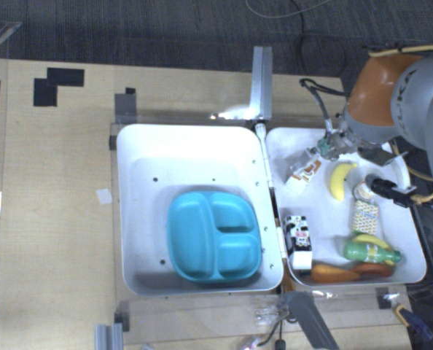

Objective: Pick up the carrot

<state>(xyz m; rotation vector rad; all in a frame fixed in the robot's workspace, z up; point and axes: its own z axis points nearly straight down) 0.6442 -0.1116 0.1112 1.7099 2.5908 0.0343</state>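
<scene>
The orange carrot (340, 272) lies flat along the front wall of the right bin (278, 148), just below a green bottle (372, 251). My gripper (326, 149) hangs at the far side of that same bin, well away from the carrot. It sits right above a small clear packet (305, 170) and beside a yellow banana (338, 180). The grey arm with its orange band (373, 93) comes in from the upper right.
A black-and-white carton (298, 240) stands against the right bin's left wall, next to the carrot's tip. A patterned pouch (364, 216) and a small round item (362, 192) lie mid-bin. The left bin (140, 166) holds a blue divided plate (215, 235).
</scene>
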